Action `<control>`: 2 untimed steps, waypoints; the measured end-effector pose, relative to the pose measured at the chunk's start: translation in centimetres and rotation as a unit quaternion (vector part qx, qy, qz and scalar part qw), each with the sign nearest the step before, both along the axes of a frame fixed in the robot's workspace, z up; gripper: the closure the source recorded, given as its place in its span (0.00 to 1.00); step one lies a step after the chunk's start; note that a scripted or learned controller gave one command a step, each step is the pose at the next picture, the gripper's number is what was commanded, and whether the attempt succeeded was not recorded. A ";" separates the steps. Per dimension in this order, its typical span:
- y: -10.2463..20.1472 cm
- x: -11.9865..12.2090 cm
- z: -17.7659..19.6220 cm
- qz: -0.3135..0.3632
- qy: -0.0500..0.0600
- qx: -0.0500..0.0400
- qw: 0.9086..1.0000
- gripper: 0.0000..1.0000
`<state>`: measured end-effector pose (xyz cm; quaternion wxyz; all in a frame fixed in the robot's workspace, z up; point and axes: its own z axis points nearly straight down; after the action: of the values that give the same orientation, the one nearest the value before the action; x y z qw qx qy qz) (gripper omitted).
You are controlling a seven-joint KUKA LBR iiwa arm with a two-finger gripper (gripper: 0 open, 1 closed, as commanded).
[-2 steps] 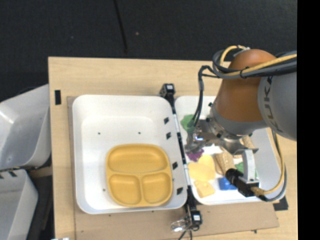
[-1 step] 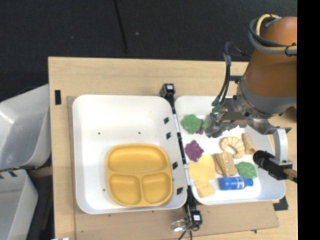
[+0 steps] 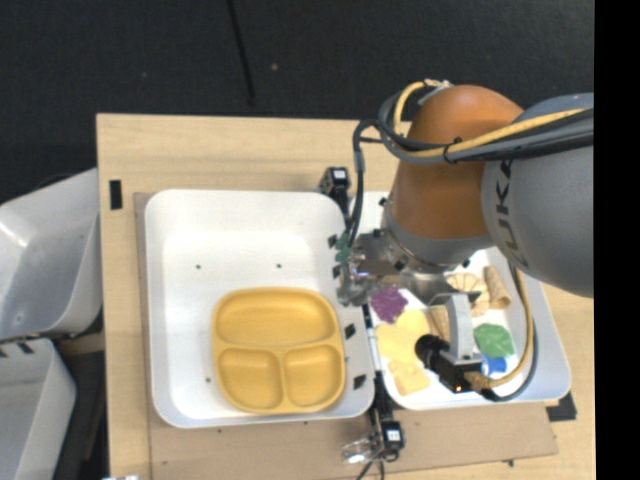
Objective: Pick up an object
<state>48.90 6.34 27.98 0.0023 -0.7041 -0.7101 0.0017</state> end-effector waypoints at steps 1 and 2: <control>2.2 0.2 23.8 -0.002 -0.013 0.002 1.000 1.00; -0.8 -0.1 4.2 -0.005 0.005 -0.003 1.000 1.00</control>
<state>48.80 5.58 32.20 0.0042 -0.7078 -0.7064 0.0074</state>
